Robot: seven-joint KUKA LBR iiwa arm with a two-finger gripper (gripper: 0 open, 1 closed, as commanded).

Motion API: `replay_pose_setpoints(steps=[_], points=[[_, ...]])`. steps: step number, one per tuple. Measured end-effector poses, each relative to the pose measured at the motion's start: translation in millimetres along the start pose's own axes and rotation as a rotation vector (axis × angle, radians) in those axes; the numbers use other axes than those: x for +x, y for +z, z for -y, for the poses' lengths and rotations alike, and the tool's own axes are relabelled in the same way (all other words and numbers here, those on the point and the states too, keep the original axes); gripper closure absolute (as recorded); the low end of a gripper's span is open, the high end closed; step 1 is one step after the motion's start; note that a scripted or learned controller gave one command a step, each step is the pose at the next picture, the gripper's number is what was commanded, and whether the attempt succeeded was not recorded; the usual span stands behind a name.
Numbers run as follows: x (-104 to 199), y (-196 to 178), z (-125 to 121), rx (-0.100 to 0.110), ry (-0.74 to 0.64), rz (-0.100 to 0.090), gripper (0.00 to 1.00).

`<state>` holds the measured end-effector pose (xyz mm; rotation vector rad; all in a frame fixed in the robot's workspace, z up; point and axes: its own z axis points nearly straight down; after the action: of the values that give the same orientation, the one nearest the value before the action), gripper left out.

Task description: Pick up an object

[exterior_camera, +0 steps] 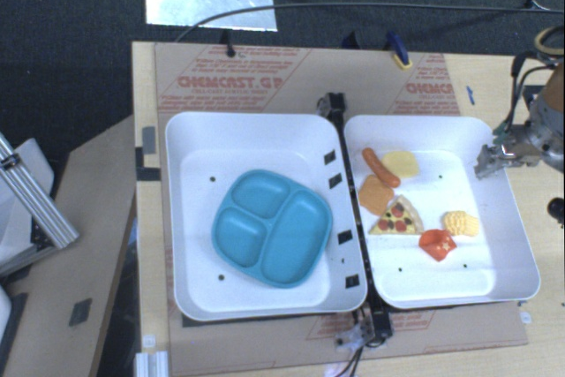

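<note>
Over at the right edge of the right-hand white bin (516, 265), the grey two-finger gripper (491, 162) hangs just outside the rim, up near the bin's far corner, and nothing sits between its fingers; whether they stand apart or together I cannot tell from this angle.

Its targets are a small heap of toy food on the bin floor, crowded toward the divider: a red sausage (380, 167) touching a pale yellow round slice (401, 163), an orange wedge (377, 195) just below them, a pizza slice with red dots (397, 219) touching that wedge, then a yellow corn piece (461, 223) and a red crumpled pepper-like piece (438, 243) side by side. All of them look flat, smooth and low.

That is where the trouble lies, I judge: the pieces lie so close that a descent could straddle two, or push one aside. Flat shapes may slip out from the fingers. Coming in over the rim, the gripper could clip the wall too.

Next door, the left white bin (190, 190) carries a blue three-compartment plastic plate (272, 228).
</note>
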<state>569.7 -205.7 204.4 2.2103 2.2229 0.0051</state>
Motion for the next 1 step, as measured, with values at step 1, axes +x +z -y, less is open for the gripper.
replay_pose_setpoints(steps=[1], points=[[8.1, -49.6, 1.8, 0.0, -0.002, 0.0, 1.0]])
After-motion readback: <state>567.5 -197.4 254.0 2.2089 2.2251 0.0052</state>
